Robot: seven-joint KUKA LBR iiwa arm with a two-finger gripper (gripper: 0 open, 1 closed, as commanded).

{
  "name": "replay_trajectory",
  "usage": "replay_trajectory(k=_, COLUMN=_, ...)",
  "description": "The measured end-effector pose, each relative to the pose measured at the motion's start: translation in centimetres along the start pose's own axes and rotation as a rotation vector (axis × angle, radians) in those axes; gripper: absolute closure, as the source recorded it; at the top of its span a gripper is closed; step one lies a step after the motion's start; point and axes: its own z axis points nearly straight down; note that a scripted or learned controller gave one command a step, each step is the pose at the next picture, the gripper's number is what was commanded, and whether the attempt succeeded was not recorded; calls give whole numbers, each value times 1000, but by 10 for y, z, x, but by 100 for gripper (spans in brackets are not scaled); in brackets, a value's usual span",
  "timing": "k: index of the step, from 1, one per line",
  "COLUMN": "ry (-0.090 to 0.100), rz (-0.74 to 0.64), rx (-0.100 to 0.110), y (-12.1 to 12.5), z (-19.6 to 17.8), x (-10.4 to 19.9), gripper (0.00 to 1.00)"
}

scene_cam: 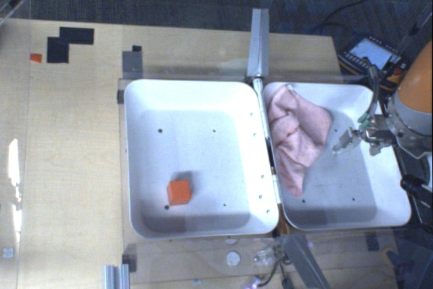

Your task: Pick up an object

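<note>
The gripper [346, 140] hangs low over the right bin [352, 213], reaching in from the right side; its fingers look slightly parted with nothing between them, though they are small and a little blurred.

Just to the gripper's left, near but not touching it, lies a pink cloth [294, 135], crumpled against the bin's left wall and stretching from the far corner down toward the near half. It is the closest candidate for the pick. By its look it is soft and light, with no stiffness at all: it will sag and drape when lifted, and a pinch on a flat patch may slip off. The raised folds on its side nearest the gripper seem the best place to take hold, since a ridge of bunched fabric gives the fingers something to close on.

Farther left of the gripper, well apart in the left bin [193, 95], sits a small orange block [179, 192]. It looks rigid, light and easy to pinch across opposite faces.

No brand, label or legible writing shows on either object or on the bins.
</note>
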Motion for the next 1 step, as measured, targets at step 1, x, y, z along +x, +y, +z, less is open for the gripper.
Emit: replay_trajectory(k=1, ry=0, rz=-2, rx=0, y=45, z=97, x=0, gripper=0)
